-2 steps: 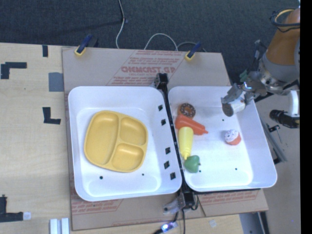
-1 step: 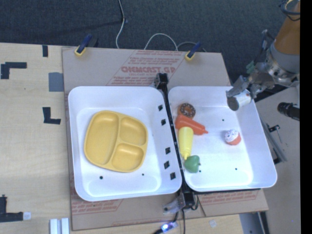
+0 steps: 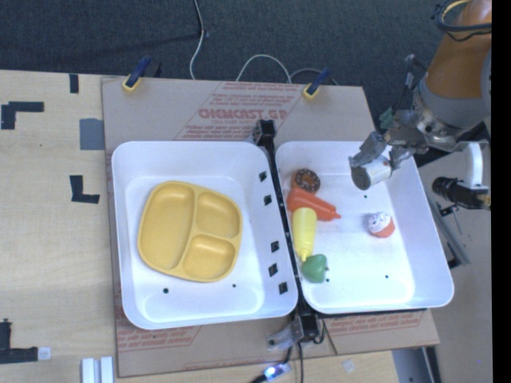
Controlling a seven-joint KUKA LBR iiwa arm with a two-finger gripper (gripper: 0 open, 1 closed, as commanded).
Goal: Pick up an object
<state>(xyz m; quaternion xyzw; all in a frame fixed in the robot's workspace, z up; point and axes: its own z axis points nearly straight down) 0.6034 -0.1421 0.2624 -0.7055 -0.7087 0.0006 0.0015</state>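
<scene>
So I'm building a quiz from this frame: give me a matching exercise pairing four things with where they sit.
Things:
1. yellow plate
2. green pepper
3. doughnut
4. gripper

Places:
A. left side of the right bin, nearest the far rim
B. over the right bin's far part
C. left bin
D. right bin, just below the yellow bottle

Pairs: 1-C, 2-D, 3-A, 4-B
</scene>
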